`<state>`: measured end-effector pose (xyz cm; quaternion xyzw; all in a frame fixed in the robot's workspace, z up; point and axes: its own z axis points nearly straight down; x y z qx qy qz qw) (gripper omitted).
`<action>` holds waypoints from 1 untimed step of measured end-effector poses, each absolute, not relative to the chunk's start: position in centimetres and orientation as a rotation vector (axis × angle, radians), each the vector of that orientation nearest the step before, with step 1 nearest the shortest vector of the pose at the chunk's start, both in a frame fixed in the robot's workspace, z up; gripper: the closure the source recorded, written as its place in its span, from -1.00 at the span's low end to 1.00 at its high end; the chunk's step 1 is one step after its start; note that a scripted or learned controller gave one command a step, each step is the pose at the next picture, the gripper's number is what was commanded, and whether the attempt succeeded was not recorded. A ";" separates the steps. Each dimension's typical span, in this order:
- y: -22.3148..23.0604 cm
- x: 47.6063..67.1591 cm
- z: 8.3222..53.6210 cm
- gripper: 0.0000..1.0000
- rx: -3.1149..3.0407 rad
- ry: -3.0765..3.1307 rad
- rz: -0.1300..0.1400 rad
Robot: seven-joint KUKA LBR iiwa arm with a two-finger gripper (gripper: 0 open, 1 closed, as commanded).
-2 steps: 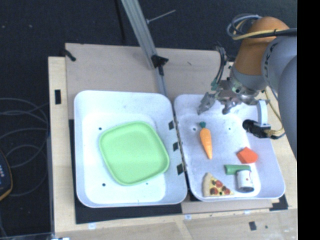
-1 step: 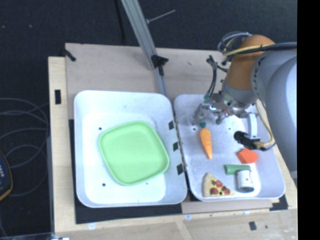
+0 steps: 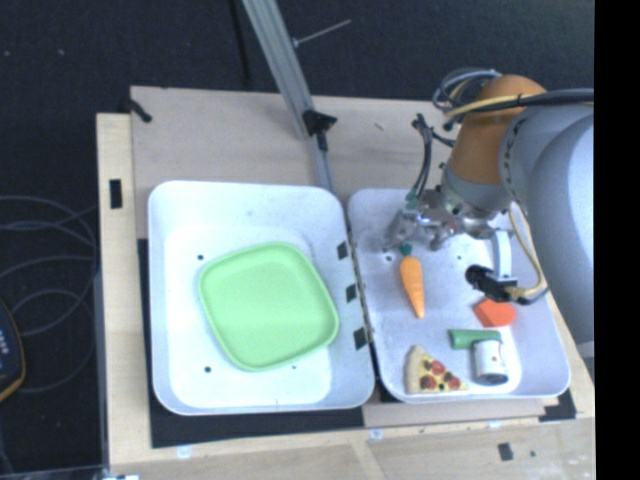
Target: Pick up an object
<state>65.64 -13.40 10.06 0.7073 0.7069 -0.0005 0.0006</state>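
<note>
Pincer (image 3: 415,232) hangs over the upper left part of the right bin (image 3: 382,303), at the end of the grey arm (image 3: 560,183) that comes in from the right of the frame, with its orange band (image 3: 488,140) just above the wrist.

Right below its tip lies the carrot (image 3: 412,284). The carrot rests flat on the bin floor in the left half of that bin, its green-topped thick end toward the pincer and its point toward the lower edge of the frame. The floor on both sides of it is bare.

Lower down, near the bin's bottom rim, lies a pizza slice (image 3: 432,371), apart from the carrot's point. To the right of the slice a small green piece (image 3: 463,338) touches a pale cylinder (image 3: 490,360). Above these, near the bin's right side, lies an orange piece (image 3: 495,314), well apart from the carrot.

In the left bin (image 3: 200,208) a light green plate (image 3: 268,306) lies flat, near the middle. Both bins sit on the pale bench (image 3: 215,128), and a slanted metal rail (image 3: 278,53) runs from the top of the frame down to the gap between the bins.

The pincer's tip is just at the carrot's thick end; whether it touches cannot be told. Whether it is released or clenched cannot be told either, and no thing shows in its grasp.
</note>
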 end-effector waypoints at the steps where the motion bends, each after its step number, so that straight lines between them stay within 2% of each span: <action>1: -13.4 65.7 11.2 1.00 2.221 2.219 0.002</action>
